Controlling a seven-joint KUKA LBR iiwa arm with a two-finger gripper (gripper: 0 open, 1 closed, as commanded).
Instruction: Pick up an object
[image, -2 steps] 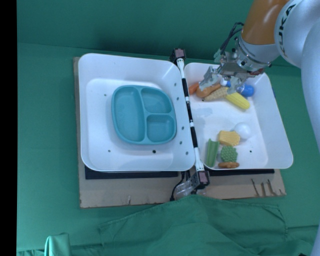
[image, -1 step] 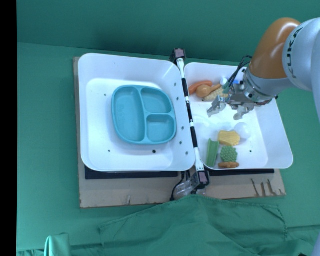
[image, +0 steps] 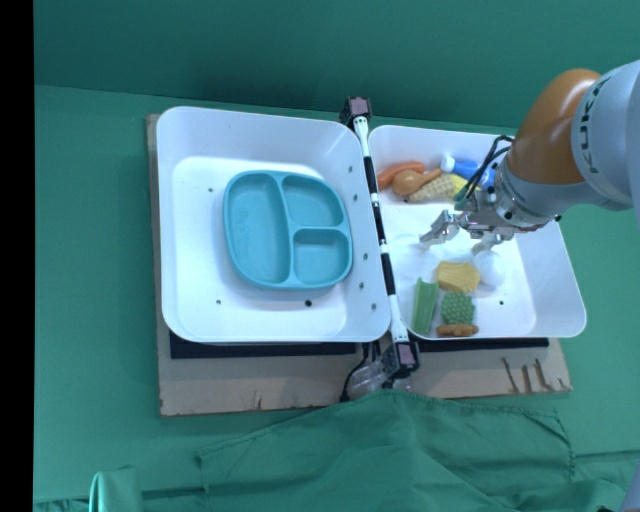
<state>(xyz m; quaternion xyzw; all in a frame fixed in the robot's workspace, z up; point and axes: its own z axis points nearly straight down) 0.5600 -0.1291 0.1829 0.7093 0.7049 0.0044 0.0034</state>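
We take the yellow piece (image: 457, 275) as the likeliest thing to pick: it lies in the right bin (image: 545, 300), right of centre in the frame, just below the gripper (image: 462, 228). That is the relation the coming move turns on, as we judge it: the piece sits lower in the frame than the jaws and a touch toward the left, so the jaws would need to shift down-frame before descending. Its long axis runs roughly left to right.

A white egg (image: 489, 268) lies just beside it to the right, and a green stick (image: 426, 305) and a green dotted piece (image: 457, 308) lie just below, close enough to crowd a grasp.

The jaws stand apart, with nothing between them, above bare bin floor. Further up the frame, a cluster of orange and yellow food toys (image: 415, 180) sits near the bin's top edge.

In the left bin (image: 190, 150) rests a teal divided plate (image: 287, 229), well apart from the arm (image: 570, 130), on the green surface (image: 90, 250).
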